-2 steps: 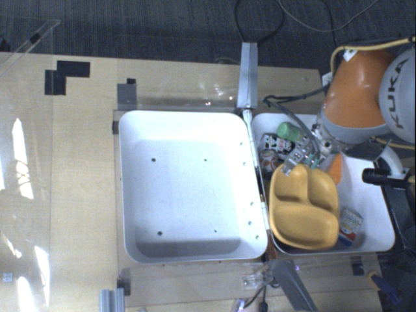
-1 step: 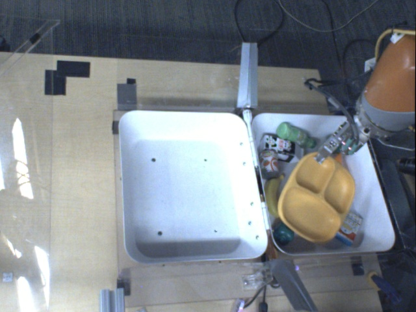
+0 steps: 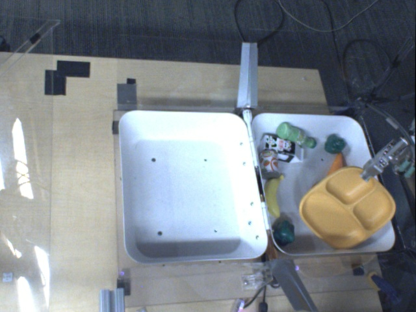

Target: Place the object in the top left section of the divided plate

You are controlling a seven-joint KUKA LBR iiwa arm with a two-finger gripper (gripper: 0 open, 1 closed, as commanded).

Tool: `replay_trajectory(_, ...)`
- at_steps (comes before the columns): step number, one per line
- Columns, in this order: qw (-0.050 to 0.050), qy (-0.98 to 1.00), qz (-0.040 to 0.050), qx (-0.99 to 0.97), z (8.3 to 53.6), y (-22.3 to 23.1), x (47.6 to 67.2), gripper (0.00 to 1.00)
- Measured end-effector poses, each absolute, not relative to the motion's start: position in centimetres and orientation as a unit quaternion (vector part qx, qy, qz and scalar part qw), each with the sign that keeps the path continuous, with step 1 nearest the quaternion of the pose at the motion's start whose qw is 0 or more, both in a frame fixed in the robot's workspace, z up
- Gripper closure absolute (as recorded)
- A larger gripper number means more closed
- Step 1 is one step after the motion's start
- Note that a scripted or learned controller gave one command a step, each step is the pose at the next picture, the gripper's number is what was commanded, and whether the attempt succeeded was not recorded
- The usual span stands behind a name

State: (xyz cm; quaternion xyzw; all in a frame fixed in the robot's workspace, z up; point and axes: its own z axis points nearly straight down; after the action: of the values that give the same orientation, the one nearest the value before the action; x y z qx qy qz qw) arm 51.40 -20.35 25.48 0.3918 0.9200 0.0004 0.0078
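The yellow divided plate [image 3: 348, 208] lies tilted in the right part of the right bin [image 3: 364, 130], its three sections bare. My gripper [image 3: 379, 163] is at the view's right edge, just over the plate's far right rim. Nothing shows in it. To the left of the plate lie a banana [image 3: 273, 197], a dark teal round object [image 3: 283, 231], a small can [image 3: 272, 164], a black-and-white carton [image 3: 279, 145] and a green bottle [image 3: 296, 135]. An orange carrot [image 3: 335, 164] with a teal top [image 3: 335, 143] pokes out behind the plate.
The large left bin [image 3: 188, 187] has a bare white floor. A metal post [image 3: 247, 77] rises between the two bins at the back. Cables trail over the dark floor at the upper right.
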Motion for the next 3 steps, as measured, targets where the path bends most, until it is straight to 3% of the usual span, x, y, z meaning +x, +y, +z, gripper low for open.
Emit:
replay_trajectory(1,0.002,0.895,0.0003,0.447,24.1,-20.4,59.1,1.0)
replay_trajectory(2,0.004,0.934,0.0002,0.357,23.2,-16.4,65.1,1.0)
replay_trajectory(3,0.005,0.934,0.0008,0.357,23.4,-16.4,65.1,0.0)
